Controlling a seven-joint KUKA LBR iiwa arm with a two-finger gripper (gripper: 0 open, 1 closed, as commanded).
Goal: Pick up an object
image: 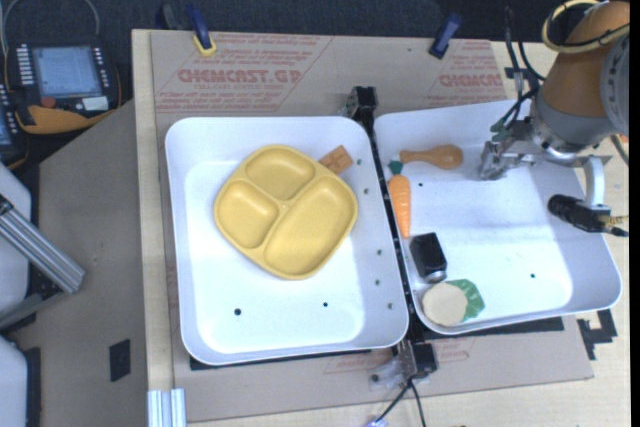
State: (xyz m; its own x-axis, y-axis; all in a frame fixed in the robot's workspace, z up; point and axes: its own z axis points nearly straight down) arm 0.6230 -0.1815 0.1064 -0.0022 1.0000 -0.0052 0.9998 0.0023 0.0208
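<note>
My gripper (495,161) hangs over the back of the right bin (560,285), just right of a tan wooden piece with a rounded end (434,156). Nothing shows between its tips. An orange carrot (400,203) lies along the bin's left wall. A black block (429,254) sits below the carrot. At the front left corner lies a round tan disc with a green edge (451,302).
The left bin (200,305) holds a yellow divided plate (286,211) with a small brown block (336,159) at its upper right rim. The grey arm with its orange band (580,80) reaches in from the right. Clamps sit between the two bins.
</note>
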